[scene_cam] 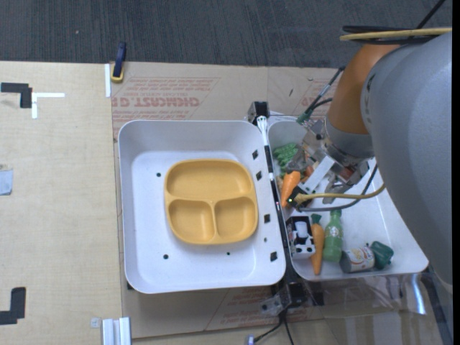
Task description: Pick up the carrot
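Looming grey arm [417, 142] reaches into the right bin [402, 254], its gripper [313, 171] low over the clutter at the far end; whether the pincer is wide or narrow cannot be told from above. One carrot [290, 185] lies tilted against that bin's left wall, just beside the gripper; a second carrot [316, 254], green-topped, lies toward the front beside a green bottle [333, 237]. The left bin [136, 192] holds a yellow plate [212, 200]. A clean pick likely means centring over the tilted carrot's thick middle and closing across its width, clear of the wall
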`<act>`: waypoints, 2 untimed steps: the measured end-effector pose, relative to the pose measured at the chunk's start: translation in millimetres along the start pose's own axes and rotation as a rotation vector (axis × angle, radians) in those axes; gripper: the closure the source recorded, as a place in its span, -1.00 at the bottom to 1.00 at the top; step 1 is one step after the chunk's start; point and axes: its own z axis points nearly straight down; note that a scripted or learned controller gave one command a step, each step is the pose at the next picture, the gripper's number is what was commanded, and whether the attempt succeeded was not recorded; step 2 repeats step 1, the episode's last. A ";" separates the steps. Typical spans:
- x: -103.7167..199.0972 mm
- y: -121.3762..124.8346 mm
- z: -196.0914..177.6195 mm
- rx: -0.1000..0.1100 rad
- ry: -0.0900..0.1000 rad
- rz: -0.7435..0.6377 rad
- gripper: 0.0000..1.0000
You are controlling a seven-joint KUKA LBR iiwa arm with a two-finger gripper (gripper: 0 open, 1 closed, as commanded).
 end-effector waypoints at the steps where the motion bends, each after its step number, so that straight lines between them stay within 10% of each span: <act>1: 0.0 0.0 0.0 0.000 0.000 0.000 -1.00; 2: 0.0 0.0 0.0 0.000 0.000 0.000 -1.00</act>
